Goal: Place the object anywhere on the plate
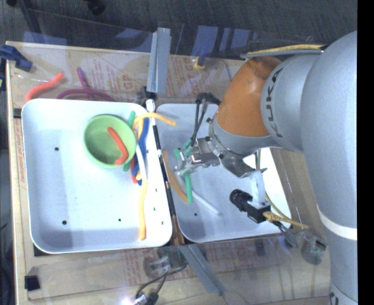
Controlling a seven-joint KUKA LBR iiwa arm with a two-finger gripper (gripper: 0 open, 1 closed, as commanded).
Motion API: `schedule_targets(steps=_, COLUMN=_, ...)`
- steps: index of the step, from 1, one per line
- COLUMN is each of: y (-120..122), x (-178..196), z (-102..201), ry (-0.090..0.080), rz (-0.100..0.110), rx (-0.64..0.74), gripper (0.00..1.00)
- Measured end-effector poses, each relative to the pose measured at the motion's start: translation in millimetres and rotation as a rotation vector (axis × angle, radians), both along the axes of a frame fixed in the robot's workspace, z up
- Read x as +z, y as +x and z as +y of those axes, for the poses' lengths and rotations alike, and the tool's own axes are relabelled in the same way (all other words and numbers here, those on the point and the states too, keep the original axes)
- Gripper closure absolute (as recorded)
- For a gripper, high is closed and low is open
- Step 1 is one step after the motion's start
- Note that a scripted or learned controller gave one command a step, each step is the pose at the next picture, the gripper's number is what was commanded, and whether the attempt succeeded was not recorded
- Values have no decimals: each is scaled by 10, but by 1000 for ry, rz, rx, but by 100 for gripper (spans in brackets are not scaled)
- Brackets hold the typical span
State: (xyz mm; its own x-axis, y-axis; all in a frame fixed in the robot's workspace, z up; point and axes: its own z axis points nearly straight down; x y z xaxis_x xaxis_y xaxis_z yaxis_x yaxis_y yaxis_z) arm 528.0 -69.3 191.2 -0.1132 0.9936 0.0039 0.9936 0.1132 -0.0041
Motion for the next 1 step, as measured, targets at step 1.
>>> schedule_targets(steps=1, y=0, x=1, z=-1, ry=0, rz=0, rx=0, gripper=0)
